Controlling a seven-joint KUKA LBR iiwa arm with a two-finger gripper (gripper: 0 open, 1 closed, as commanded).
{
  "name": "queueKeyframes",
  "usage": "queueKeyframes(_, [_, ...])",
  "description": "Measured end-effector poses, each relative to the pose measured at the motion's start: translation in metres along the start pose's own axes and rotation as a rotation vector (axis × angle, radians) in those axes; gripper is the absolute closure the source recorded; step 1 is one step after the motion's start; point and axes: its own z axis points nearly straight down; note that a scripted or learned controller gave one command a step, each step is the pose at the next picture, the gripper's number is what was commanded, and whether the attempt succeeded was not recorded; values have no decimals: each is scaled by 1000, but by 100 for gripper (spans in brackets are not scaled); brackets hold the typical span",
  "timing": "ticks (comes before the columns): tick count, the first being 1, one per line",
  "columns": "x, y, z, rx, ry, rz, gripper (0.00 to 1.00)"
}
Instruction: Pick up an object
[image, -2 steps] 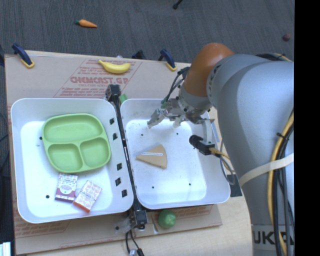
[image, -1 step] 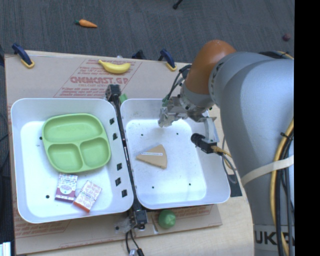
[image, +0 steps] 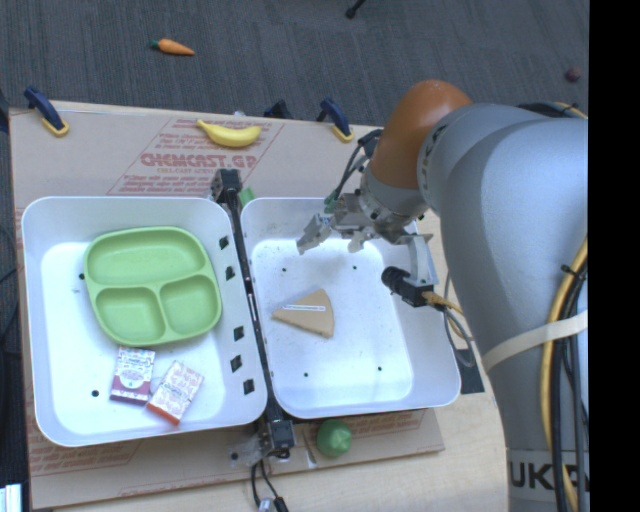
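Two-finger gripper hovers over far edge of right white bin, fingers spread, nothing between them — posed high, likely for descent. Tan wedge-shaped block lies flat on bin floor, below gripper and toward camera, apart from it. Green sectioned tray and two small packets sit well off to gripper's far side, in left bin.

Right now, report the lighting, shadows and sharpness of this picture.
Camera view: even, soft light with no harsh glare on the two white plastic bins; the tan wedge-shaped block casts a faint shadow; the green three-compartment tray and flat packets are crisp; the end effector looks slightly soft; the grey arm looms large in the near right.
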Motion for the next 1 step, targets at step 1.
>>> queueKeyframes(1, [28, -63, 11, 0, -2, 7, 0])
